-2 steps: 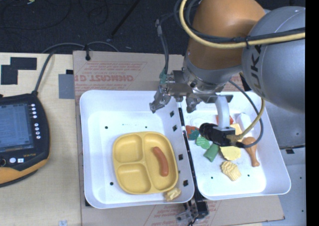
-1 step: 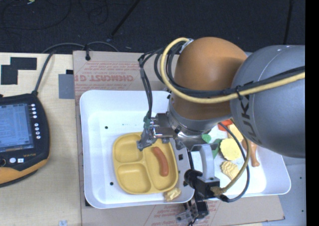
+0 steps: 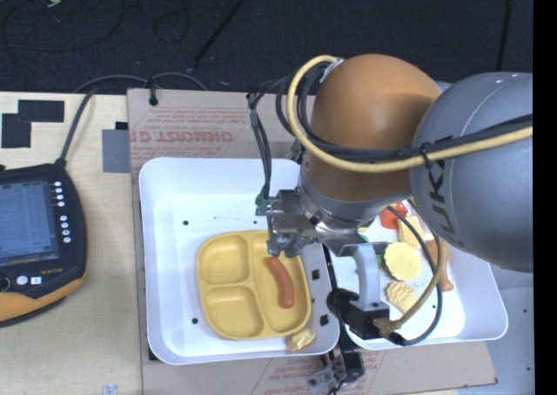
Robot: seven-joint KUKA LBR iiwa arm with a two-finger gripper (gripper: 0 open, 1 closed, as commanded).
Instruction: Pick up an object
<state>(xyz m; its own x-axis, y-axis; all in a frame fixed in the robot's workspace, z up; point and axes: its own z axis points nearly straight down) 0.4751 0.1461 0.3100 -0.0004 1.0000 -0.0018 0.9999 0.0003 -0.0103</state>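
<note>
Lying near the counter's front edge, a small yellow scrap rests in the left bin beside a yellow divided plate. A sausage sits in the plate's right compartment. Just above its far end hangs the end effector; whether it's open or closed, I can't tell. Further right, yellow toy food lies in the other bin.
</note>
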